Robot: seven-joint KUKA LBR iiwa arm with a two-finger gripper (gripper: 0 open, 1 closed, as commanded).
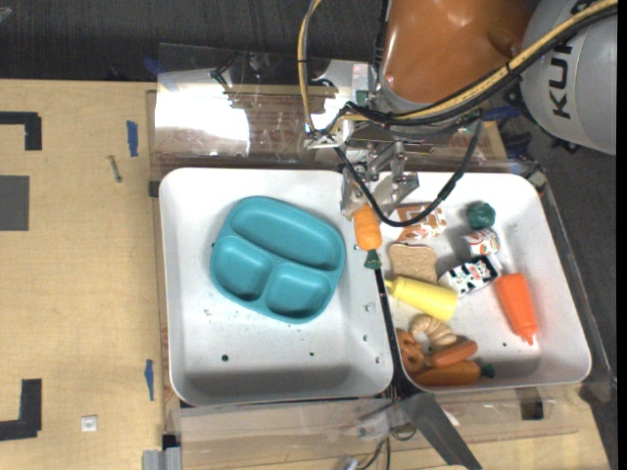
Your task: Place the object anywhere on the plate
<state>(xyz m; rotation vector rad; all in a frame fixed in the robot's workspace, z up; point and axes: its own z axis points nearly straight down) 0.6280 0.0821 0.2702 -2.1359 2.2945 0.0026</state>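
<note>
A teal plate [233, 225] with three compartments lies in the left bin [196, 346]. My gripper [375, 204] hangs over the divide between the two bins, just right of the plate. Its fingers are shut on the top end of a small orange carrot [367, 230]. The carrot hangs down with its green tip over the bins' shared edge, apart from the plate.
The right bin [560, 346] holds a yellow banana-like piece [424, 297], a cracker [412, 260], an orange bottle [517, 306], a teal knob [479, 213], a black-and-white piece [472, 274] and several carrots [446, 360] at its front. Cables loop above the gripper.
</note>
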